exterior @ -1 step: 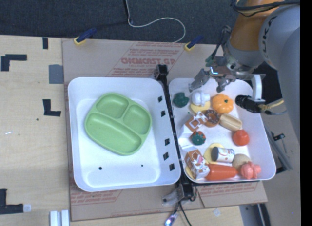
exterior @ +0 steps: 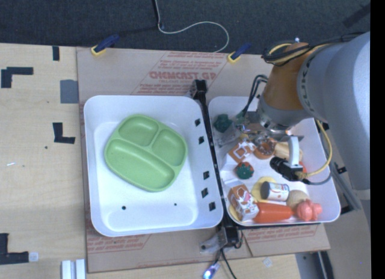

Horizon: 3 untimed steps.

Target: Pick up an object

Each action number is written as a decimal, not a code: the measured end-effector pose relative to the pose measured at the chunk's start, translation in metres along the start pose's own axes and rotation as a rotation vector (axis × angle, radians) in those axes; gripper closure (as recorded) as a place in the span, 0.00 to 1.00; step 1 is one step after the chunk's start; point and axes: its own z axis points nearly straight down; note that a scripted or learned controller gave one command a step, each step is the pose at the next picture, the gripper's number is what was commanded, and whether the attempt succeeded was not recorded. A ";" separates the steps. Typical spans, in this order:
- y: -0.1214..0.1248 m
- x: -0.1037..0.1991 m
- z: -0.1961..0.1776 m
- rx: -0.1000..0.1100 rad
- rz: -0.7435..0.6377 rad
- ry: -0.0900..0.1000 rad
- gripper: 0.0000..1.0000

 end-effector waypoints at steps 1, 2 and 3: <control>-0.002 0.000 -0.006 0.005 0.000 0.000 1.00; -0.002 0.001 -0.015 0.006 -0.001 0.001 1.00; -0.002 0.002 -0.025 0.007 -0.001 0.002 1.00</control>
